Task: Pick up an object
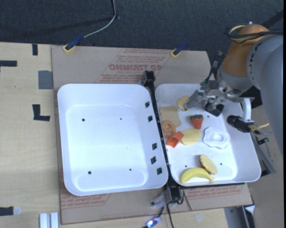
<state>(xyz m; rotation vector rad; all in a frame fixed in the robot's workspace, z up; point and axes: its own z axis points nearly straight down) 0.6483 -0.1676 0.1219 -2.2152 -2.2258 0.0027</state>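
So the stuff to grab is all in the right bin (pixel 245 172). There's a small carrot-looking piece (pixel 196 121), orange with a green top, sitting about mid-bin, just below the gripper (pixel 205 100). The gripper hangs over the far part of that bin, right beside a pale yellow round piece (pixel 183 103), and honestly I can't tell how it's set from this angle. Below the carrot: a yellow potato-ish lump (pixel 191 137), a red-orange block (pixel 174 139), a pretzel (pixel 168 127), a white fried-egg thing (pixel 215 138). A banana (pixel 196 175) lies at the near edge. The left bin (pixel 67 127) sits alongside, touching.
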